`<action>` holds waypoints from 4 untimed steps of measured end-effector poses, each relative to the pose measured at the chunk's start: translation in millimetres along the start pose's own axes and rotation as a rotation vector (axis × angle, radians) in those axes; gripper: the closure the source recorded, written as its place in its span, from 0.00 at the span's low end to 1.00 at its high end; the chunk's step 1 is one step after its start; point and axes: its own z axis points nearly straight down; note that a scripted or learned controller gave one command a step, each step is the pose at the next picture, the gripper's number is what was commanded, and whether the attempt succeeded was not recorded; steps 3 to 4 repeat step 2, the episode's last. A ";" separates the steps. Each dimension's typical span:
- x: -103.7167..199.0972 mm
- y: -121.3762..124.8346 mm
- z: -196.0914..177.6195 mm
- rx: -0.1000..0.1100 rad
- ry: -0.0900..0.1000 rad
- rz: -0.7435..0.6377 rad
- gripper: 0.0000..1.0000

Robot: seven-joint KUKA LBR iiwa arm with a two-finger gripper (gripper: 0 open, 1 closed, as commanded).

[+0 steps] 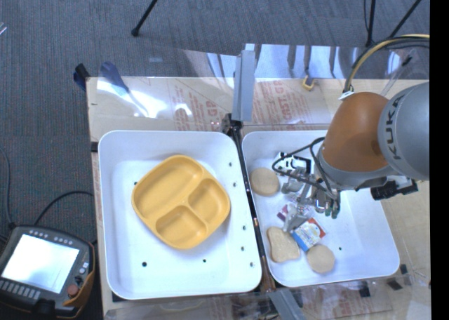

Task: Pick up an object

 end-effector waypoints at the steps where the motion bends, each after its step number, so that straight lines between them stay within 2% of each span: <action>1: -0.2 2.6 -10.1 -0.001 0.000 -0.006 1.00; 2: 43.0 40.9 -98.2 -0.001 -0.002 0.205 1.00; 4: 43.0 40.9 -98.2 -0.001 -0.002 0.205 1.00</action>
